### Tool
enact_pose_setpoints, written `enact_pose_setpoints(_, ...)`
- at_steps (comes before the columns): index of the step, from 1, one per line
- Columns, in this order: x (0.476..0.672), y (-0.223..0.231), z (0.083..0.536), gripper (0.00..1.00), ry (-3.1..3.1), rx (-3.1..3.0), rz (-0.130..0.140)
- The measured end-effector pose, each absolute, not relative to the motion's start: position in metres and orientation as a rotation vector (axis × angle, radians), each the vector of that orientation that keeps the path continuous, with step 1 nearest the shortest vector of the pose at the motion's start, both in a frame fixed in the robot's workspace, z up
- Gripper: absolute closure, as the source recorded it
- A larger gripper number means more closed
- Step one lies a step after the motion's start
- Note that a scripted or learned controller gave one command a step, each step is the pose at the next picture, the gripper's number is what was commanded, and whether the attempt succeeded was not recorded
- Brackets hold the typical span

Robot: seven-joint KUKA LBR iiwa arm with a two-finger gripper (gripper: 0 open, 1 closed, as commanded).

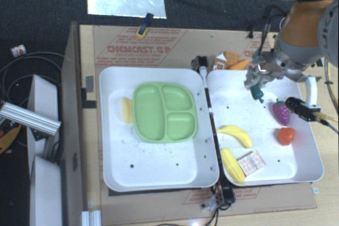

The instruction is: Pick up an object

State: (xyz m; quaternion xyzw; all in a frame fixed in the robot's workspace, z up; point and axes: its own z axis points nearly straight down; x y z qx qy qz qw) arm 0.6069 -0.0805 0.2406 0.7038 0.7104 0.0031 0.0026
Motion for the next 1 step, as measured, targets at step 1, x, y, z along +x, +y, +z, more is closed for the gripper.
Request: enact_pose_setpoints(1,0.5875,-0.0413,0.2192,1.0,2.231,2.214,0.001)
